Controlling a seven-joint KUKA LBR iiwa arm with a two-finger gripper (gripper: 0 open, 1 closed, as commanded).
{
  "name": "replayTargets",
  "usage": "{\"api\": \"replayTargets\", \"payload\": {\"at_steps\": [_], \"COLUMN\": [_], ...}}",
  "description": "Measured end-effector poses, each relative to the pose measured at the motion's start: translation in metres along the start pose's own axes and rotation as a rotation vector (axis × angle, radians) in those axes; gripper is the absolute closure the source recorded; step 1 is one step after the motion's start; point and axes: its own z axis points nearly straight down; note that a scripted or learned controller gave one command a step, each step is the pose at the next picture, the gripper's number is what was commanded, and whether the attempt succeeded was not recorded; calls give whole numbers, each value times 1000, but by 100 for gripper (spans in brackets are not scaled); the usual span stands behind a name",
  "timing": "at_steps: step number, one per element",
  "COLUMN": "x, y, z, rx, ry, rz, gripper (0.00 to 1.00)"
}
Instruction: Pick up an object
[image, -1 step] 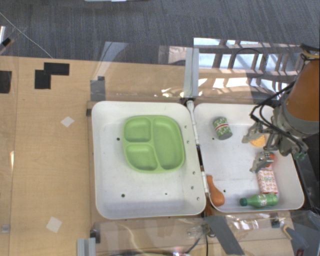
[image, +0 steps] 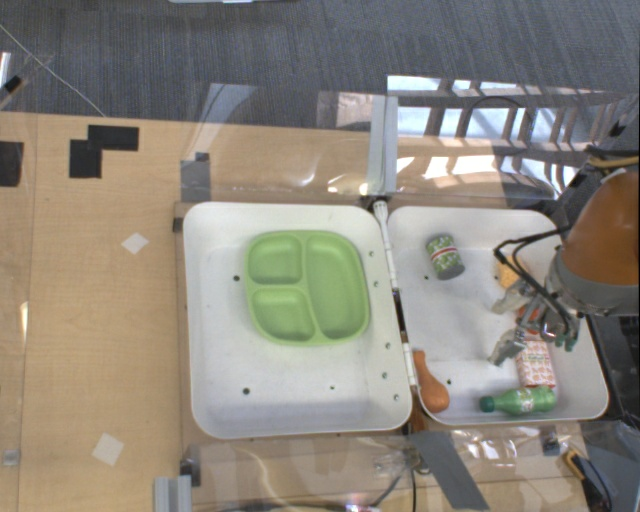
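Observation:
The right bin (image: 470, 225) holds a small green-and-red can (image: 444, 256) near its back, an orange-brown object (image: 430, 385) at the front left corner, a green bottle (image: 518, 402) lying at the front, and a red-and-white patterned box (image: 537, 364) just behind the bottle. My gripper (image: 522, 328) reaches in from the right and hovers low over the right side of this bin, directly above the back end of the patterned box. Nothing shows clearly between its fingers.
The left bin (image: 215, 400) holds a green three-compartment plate (image: 305, 287) in its middle. A raised divider (image: 393, 290) separates the two bins. The arm's orange band (image: 607, 235) and cables hang over the right bin's far right edge.

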Motion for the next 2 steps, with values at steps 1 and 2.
{"api": "replayTargets", "payload": {"at_steps": [1,2], "x": [-4,-9], "y": [3,33], "z": [-15,-101], "rx": [-1,-3], "ry": [-13,-9], "rz": [-9,285], "gripper": [100,100]}}
